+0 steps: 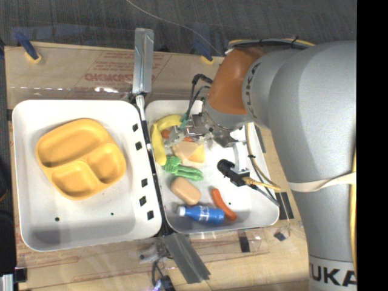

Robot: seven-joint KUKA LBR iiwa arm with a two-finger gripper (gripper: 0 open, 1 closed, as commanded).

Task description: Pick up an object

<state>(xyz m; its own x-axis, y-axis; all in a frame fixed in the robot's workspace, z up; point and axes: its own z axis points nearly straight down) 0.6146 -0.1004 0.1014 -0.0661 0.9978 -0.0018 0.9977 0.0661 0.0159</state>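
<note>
A: The grey arm's two-finger pincer (189, 132) is hovering low at the far edge of the right white bin (267, 214); spread or pressed together, I cannot tell.

B: It is reaching for the pale yellow wedge-shaped block (196, 154), lying just beside the long yellow plastic banana (159, 139). Next, it likely needs a straight descent, then a squeeze.

A: The yellow divided tray (80, 156) is sitting in the left bin.

A wooden bench (73, 65) carries two shallow white bins side by side. The left bin (27, 180) and the right bin (264, 208) touch along a shared middle edge. A flat metal bar (143, 62) lies behind them.
</note>
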